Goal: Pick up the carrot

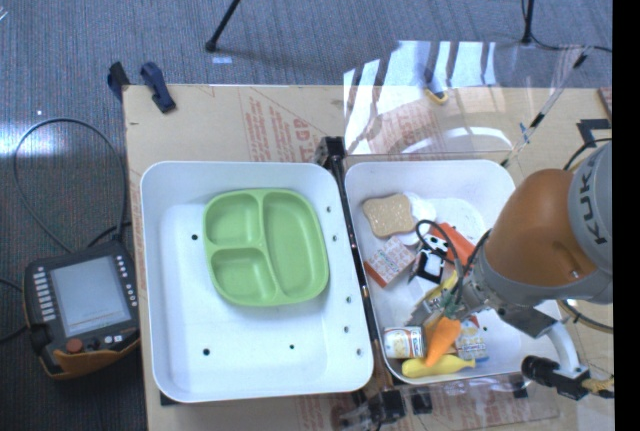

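Front edge of the right bin (500,181): we see the carrot (439,339) lying tilted, its thick end up toward the gripper (452,304), its tip down by a yellow item (438,368) at the bin's front wall. We read the gripper right at the carrot's upper end, touching or just above it; clenched or released, we can't tell, the wrist and orange band (540,224) block that. A small can (403,343) sits just left of the carrot, near the front-left corner of the right bin. A slice of bread (388,215) lies toward the bin's back-left part, a red-and-white packet (391,262) just in front of it by the left wall. A black-and-white item (431,257) sits mid-bin, next to the arm. The left bin (170,319) carries a green divided plate (266,246), three compartments, toward its back half. Off the bench, on the carpet to the left, we see a teach pendant (82,311).
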Action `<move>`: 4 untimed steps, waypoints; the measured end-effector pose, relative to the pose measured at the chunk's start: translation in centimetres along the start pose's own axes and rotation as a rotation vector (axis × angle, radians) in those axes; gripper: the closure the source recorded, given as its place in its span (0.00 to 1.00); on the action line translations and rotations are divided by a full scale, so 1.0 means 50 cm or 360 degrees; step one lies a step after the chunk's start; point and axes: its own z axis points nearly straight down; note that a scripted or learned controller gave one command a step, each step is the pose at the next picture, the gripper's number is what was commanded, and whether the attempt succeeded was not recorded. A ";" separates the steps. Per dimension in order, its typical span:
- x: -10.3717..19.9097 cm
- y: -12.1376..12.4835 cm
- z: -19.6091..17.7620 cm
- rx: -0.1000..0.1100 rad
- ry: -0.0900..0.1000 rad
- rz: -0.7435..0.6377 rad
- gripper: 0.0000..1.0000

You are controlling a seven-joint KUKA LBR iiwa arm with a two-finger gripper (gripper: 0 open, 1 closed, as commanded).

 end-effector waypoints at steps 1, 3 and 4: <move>-0.003 -0.005 -0.016 0.0008 0.0005 0.0024 1.00; 0.048 0.009 0.004 0.0015 0.0002 0.0243 0.00; 0.047 0.007 -0.013 0.0019 0.0006 0.0259 1.00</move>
